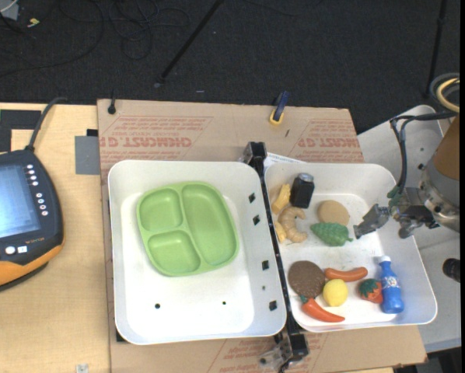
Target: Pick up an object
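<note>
Nearest you, at the near edge of the right bin [419,317]: a red chili pepper [321,310], with a yellow lemon [335,292] just behind it.

Now your list, left to right.

Far left, on the bench: a teach pendant [15,216] with a lit screen and orange underside.

Left bin [186,317]: one green divided plate [187,228], three compartments, lying toward the far-left part.

Right bin, far half: a pale banana-like piece [281,197], a black can [302,190], a beige knobbly piece [293,225], a tan potato-like lump [333,211], and a green leafy item [330,234] touching it on the near side.

Right bin, near half: a brown patty [305,277], an orange-red sausage [346,273], a strawberry [370,289], and a blue bottle [389,285] lying near the right wall.

Gripper [388,217]: at the right wall, beside the green leafy item but apart from it. You see its fingers parted, nothing between them.
</note>
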Robot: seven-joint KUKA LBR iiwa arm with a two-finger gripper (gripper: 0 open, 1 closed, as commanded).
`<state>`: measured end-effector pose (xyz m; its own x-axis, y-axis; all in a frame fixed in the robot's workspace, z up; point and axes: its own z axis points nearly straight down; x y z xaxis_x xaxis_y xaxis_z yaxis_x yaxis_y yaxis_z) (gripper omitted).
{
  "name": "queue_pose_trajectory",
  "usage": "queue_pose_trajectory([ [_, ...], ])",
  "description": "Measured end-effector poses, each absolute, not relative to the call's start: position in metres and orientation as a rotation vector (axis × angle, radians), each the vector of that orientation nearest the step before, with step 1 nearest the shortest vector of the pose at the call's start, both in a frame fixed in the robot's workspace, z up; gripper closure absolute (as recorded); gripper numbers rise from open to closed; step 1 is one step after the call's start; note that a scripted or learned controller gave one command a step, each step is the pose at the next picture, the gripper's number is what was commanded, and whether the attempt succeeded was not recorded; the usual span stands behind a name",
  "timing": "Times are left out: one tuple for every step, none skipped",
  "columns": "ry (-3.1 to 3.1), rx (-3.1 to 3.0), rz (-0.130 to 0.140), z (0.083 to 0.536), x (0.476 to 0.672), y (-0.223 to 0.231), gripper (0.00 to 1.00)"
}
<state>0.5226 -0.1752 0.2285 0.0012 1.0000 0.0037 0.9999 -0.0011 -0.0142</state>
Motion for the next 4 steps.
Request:
queue_pose_trajectory([
  [-2.219, -2.218, 0.002, 0.234, 0.525, -0.176, 0.00],
  [-2.218, -2.215, 0.006, 0.178, 0.520, -0.183, 0.00],
  [-2.219, -2.213, 0.004, 0.117, 0.519, -0.173, 0.00],
  [-2.222, -2.215, 0.002, 0.086, 0.520, -0.170, 0.00],
])
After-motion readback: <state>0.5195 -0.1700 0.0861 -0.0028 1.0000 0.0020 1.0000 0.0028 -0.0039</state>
